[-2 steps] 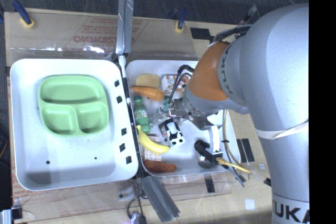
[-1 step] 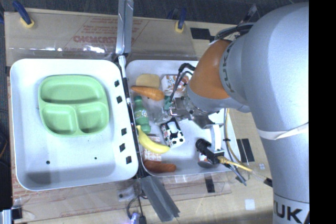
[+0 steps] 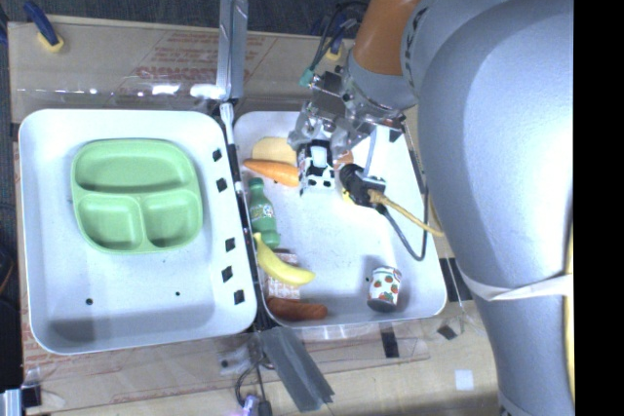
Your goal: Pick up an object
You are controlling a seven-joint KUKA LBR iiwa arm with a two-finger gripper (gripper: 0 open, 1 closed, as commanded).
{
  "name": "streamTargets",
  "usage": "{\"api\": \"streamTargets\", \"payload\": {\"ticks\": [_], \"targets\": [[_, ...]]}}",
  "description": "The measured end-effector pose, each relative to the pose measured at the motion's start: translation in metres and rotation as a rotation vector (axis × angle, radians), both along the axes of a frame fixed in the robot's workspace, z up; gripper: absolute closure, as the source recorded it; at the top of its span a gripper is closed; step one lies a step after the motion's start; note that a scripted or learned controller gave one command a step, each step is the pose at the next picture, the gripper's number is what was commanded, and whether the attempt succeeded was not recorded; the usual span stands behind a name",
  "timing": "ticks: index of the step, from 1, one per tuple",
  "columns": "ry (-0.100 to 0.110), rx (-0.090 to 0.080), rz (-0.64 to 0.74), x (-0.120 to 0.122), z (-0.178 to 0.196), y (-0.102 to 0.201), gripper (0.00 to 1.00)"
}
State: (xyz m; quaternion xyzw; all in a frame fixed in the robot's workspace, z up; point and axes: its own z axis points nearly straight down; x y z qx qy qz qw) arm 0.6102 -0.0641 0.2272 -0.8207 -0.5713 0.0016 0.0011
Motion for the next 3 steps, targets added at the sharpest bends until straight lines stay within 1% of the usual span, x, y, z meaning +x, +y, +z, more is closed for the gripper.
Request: {"api": "streamTargets", "payload": {"ticks": [1,2,3], "targets": [[0.001,-0.001,-0.365,0.04,0.041,-0.03,1.0],[0.004,-0.002,-0.366,-0.012,0.028,-0.019,1.0],[0.006,-0.002,-0.407,-0.026,0.035,0.022,1.0]]}}
